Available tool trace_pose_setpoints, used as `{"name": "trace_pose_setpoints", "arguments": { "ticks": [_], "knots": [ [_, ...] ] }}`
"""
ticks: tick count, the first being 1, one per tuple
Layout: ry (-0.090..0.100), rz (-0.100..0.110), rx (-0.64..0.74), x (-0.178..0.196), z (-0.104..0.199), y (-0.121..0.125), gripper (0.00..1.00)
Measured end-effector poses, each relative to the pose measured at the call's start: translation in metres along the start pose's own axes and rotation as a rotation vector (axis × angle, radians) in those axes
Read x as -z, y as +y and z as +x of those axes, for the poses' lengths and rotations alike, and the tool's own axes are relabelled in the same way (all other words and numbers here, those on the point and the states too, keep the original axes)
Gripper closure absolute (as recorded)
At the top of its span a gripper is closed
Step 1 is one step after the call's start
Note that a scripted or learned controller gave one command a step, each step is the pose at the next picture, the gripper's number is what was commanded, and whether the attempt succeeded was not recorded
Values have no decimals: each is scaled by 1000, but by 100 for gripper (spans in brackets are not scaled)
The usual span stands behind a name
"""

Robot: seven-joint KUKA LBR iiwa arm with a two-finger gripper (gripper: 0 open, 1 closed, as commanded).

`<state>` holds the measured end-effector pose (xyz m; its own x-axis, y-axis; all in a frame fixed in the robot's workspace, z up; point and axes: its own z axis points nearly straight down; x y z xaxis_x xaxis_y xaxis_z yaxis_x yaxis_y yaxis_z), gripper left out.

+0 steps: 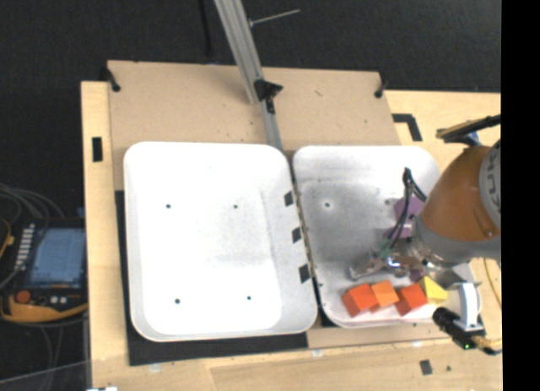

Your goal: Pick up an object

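While the arm reaches in from the right, its tool (381,264) hangs low over the right bin (354,187), w/ the blocks just below it toward the bin's near edge: an orange block (361,299), a lighter orange one (386,293), a red-orange block (413,297) and a yellow piece (434,289), set in a row running left-right. Can't tell the tool's state; nothing seen pinched. Left bin (211,237) holds no objects. Both bins sit on the table (211,94). Next move prob. a short drop toward the near edge.
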<state>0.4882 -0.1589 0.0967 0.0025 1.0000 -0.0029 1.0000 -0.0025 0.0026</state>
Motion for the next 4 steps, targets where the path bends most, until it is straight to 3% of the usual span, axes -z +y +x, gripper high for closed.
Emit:
{"name": "trace_pose_setpoints", "arguments": {
  "ticks": [1,4],
  "knots": [
    [1,-5,-7,13,-1,2,100],
    [1,-5,7,143,-5,4,100]
  ]
}}
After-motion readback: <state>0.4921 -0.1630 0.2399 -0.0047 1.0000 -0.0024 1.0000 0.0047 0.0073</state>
